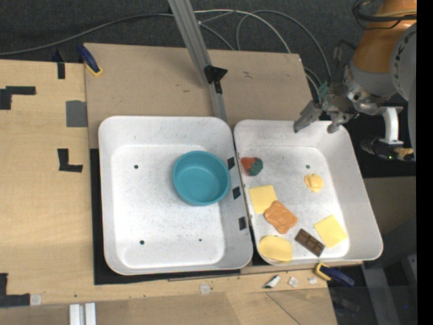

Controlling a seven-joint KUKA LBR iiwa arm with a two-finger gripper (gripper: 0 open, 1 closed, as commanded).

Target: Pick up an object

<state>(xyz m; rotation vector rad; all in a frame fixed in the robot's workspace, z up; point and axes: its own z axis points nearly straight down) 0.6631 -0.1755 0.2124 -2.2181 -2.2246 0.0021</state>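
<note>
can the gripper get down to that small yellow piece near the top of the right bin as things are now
Probably yes. The gripper hangs open above the right bin's far rim, and the small yellow piece lies alone on bare floor, apart from the other items, with nothing over it.

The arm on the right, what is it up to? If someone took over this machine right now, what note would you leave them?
Tool: open, holding nothing, hanging over the far right corner of the right bin.
Right bin holds: red-and-green piece, small yellow piece, yellow square, orange piece, yellow block, brown bar, yellow oval.
Left bin holds a blue bowl.
Done: nothing picked yet.
Left: lower onto one piece, close on it, lift. The small yellow piece lies nearest the tool and apart from the others, so it looks like the easiest pick.
</note>
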